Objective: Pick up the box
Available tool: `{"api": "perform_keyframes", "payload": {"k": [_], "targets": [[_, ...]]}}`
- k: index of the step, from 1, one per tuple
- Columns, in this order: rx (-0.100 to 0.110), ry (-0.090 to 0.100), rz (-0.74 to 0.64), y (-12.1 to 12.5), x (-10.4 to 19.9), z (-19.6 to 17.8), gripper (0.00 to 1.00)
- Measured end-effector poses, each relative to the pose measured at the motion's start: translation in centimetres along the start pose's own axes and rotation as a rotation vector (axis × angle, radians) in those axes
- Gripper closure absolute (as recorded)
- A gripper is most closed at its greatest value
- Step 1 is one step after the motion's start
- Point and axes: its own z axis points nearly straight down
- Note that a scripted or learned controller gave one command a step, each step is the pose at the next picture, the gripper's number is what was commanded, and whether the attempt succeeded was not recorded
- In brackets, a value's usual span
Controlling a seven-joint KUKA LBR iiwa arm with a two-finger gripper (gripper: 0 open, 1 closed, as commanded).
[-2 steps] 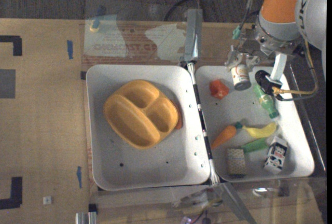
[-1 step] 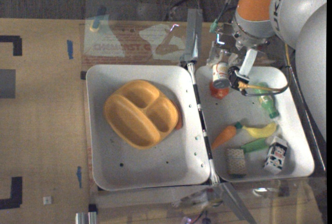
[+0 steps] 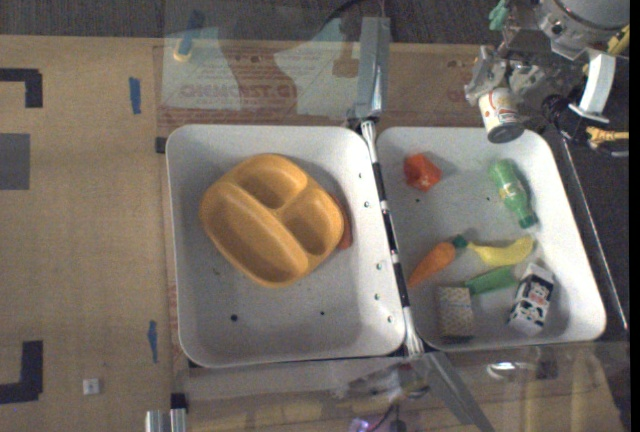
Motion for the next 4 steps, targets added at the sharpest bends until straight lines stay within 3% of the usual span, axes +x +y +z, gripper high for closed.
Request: {"api": "perform_keyframes", "payload": {"k": [1,2,3,4], "targets": [[0.002,0.002,-0.209,-0.9,6.8,12.5,1.00],[0.002,0.001,-0.142,-7.4,6.9,5.0,1.00],[-0.001,0.001,-0.138,-7.3,6.7,4.0,1.00],[0.002,0.000,0.005,-11.9,-3.2,-7.5,1.00]]}}
